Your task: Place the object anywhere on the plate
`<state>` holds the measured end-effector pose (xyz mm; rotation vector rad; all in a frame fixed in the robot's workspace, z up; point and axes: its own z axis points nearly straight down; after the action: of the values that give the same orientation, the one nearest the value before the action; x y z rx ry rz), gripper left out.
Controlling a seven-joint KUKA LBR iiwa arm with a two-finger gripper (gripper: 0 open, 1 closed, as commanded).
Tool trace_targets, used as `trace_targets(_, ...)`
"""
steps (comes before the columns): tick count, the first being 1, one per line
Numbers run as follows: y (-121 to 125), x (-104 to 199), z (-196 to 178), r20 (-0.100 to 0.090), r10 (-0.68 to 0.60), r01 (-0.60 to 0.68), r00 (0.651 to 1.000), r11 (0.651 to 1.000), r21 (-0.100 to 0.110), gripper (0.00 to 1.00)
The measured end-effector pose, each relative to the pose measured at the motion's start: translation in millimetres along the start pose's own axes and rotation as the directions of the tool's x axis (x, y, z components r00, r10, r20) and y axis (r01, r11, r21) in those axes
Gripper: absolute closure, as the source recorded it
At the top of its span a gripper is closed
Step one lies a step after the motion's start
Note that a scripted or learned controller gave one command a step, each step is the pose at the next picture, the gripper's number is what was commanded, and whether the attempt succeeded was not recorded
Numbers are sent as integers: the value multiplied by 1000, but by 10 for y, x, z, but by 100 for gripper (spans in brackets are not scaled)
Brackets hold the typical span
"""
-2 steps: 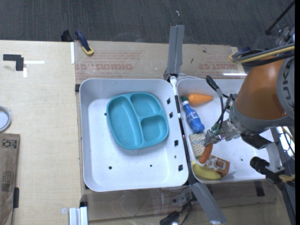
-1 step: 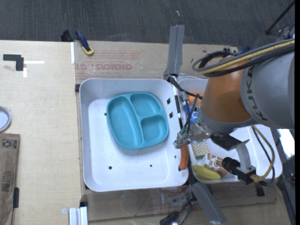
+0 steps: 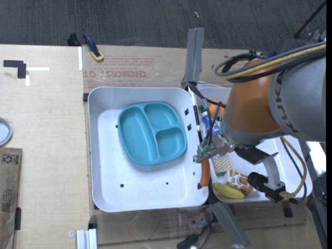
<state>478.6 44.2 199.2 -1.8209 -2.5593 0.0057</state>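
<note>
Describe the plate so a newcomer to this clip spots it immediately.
Start at the left white bin, the one away from the grey arm. The plate lies in its upper middle: a turquoise, rounded dish split into three compartments, the bin's only coloured item.

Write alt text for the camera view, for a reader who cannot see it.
A grey and orange arm reaches from the right over the right bin, which holds a banana, a carrot and other small items. The left bin holds a blue plate with three compartments and nothing on it.
</note>
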Motion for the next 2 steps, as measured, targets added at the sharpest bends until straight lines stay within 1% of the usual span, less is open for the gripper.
trace_targets(1,0,0,0,0,0,0,1000,1000,0,0)
trace_targets(2,5,-13,-82,1,0,0,1000,1000,2,100)
